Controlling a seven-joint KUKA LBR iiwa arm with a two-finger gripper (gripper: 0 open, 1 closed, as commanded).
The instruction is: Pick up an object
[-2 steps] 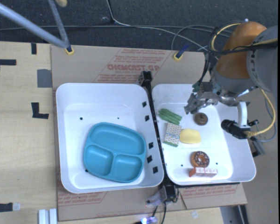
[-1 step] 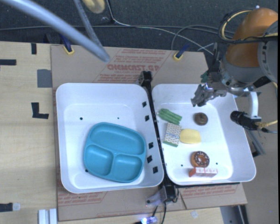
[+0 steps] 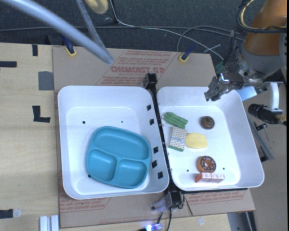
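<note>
White plastic bins are set side by side on a cardboard sheet (image 3: 135, 61) laid over the wooden bench (image 3: 19, 129). Nearest in the right bin (image 3: 241, 143), a red-and-white packet (image 3: 211, 177) is placed beside the front wall, touched by a chocolate doughnut (image 3: 206, 164) just behind it. Farther back, a yellow lemon-like piece (image 3: 196, 140) is lodged against a pale patterned block (image 3: 177, 139); a green pod-like item (image 3: 175, 119) and a brown round object (image 3: 207, 122) are found beyond. A blue divided tray (image 3: 118, 157) is contained in the left bin (image 3: 72, 109). Farthest, the gripper (image 3: 216, 93) is held above the right bin's rear rim, nothing seen in it; whether it is spread or closed cannot be told.
</note>
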